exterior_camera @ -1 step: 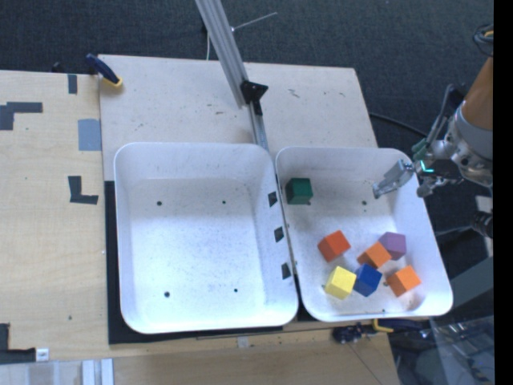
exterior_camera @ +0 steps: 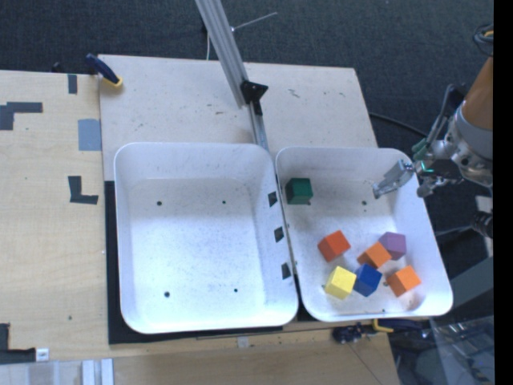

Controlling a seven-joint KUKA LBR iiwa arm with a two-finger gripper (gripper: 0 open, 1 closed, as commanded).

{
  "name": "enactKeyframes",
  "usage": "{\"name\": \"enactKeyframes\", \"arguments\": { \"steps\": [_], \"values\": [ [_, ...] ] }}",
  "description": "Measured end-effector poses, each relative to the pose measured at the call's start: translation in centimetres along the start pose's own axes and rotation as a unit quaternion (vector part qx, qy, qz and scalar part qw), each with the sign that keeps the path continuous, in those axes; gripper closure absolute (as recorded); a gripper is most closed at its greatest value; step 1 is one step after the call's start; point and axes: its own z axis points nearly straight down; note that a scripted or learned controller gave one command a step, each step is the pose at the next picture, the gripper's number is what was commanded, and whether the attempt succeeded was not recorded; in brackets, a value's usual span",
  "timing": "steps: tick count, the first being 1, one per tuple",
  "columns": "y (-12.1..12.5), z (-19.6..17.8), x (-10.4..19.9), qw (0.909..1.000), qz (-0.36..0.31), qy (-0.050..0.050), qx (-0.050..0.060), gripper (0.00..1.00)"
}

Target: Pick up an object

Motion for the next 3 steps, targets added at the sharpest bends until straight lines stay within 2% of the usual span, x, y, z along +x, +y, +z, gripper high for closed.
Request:
{"name": "enactKeyframes", "arguments": {
  "steps": [1, 3],
  "values": [
    [0.5, 4.5, 0.3, 1.0, 0.001, 0.0, 0.002, 0.0],
    [-1.2, 14.3, 0.3, 1.0, 0.001, 0.001, 0.003, 0.0]
  ]
}}
